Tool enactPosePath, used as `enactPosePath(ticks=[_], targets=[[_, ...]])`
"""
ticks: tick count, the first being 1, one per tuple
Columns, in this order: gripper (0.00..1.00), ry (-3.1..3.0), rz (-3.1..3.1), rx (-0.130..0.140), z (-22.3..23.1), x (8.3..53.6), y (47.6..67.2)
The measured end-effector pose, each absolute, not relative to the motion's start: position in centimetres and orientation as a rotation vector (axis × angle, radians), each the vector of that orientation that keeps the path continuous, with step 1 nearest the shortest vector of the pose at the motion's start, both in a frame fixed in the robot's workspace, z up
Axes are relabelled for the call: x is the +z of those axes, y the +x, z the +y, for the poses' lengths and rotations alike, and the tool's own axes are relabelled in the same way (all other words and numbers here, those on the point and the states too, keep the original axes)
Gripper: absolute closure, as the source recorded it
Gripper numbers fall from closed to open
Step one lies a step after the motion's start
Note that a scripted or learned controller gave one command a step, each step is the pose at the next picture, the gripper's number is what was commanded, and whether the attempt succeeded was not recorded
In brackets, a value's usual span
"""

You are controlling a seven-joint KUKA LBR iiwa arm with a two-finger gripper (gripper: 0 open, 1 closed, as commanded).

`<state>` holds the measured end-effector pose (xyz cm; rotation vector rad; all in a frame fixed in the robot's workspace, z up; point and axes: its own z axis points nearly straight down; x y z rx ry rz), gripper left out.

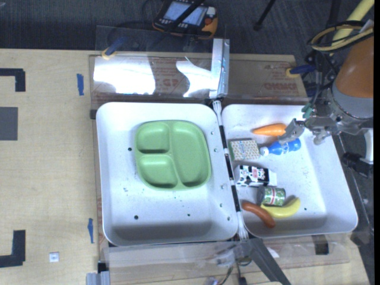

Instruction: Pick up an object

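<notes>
sausage [259,212] partly under banana [286,207], jaws [295,130] over blue bottle [283,148], their spread unclear

The setting was a robotics laboratory. A wooden bench [47,159] carried two white bins [113,218], with a teach pendant [184,16], cabling and tripod legs [273,5] on grey carpet.

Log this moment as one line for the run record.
arm: over right bin | gripper: by blue bottle and carrot | grasp: unclear | left bin: green divided plate
</notes>
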<state>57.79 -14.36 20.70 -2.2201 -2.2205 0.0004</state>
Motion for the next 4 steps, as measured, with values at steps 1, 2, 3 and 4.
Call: enactPosePath(ticks=[1,2,3,4], targets=[[0.0,-1.988,-2.438,-0.003,-11.8,25.5,59.8],[0.0,-2.216,-2.231,-0.001,-15.7,11.1,61.2],[0.0,-2.307,-2.133,-0.002,-14.6,8.6,60.0],[1.0,-2.31,-2.134,-0.004,-14.6,9.7,60.1]])
